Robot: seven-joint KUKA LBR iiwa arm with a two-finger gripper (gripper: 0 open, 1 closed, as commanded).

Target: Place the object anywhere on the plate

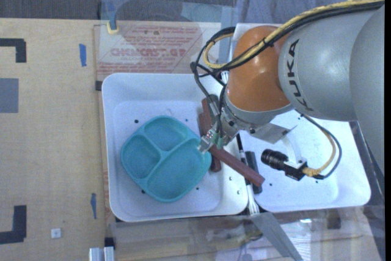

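Camera view: teal 3-compartment plate (162, 159) lies flat in the left bin (122, 101), toward its near edge & roughly mid-width. Task obj looks to be the long brown bar (238, 167), flat & narrow. It lies at a slant over the wall btwn the left bin and the right bin (348, 186): upper end tucked under the wrist by the plate's right rim, lower end toward the right bin's near-left corner. Claw (209, 142) hangs right at the plate's right rim, on or just above the bar's upper part. Can't tell if it's wide, narrow or gripping, since the orange-banded arm (330, 64) covers it from above. Handling, as a guess: bar looks stiff, light, prob. wood or plastic, not fragile, smooth enough to pivot if pinched near one end. Best hold is across the narrow width near the middle, so it doesn't swing or twist. Plate is shallow w/ raised dividers, so the bar may sit across ridges & rock a bit.
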